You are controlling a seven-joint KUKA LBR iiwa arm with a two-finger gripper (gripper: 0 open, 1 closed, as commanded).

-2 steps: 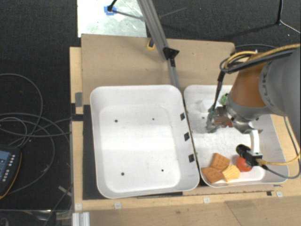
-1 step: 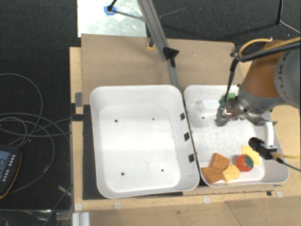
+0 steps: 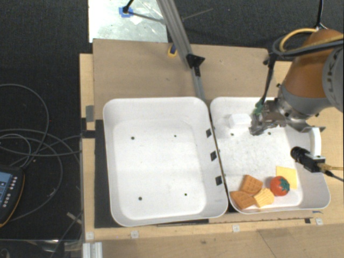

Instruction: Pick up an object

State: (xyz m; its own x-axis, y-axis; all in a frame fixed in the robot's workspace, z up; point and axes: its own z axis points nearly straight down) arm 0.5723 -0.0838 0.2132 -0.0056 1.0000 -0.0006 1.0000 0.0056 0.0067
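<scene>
So in the camera view the arm (image 3: 314, 74) is reaching in from the right and the pincer (image 3: 262, 123) is hanging over the upper part of the right bin (image 3: 236, 160), near a small white block (image 3: 237, 120) that's barely standing out against the bin floor. The stuff actually worth grabbing is sitting at the near end of that same bin: a red tomato (image 3: 279, 185), a yellow wedge (image 3: 286, 174) just behind it, and three waffle pieces (image 3: 251, 192) bunched up and touching each other, all well apart from the pincer. The left bin (image 3: 156, 160) isn't offering anything. If I'm judging the step right, it's lining up for a descent, and I'd say it's going to do better going for the tomato or the wedge, since they're sitting a bit freer than the waffles; coming straight down with one finger on each side and not clipping the bin wall is looking like the tricky bit. As for the pincer itself, honestly I can't tell how far it's opening, it's just a dark blob from this angle, and I'm not seeing anything held in it.
</scene>
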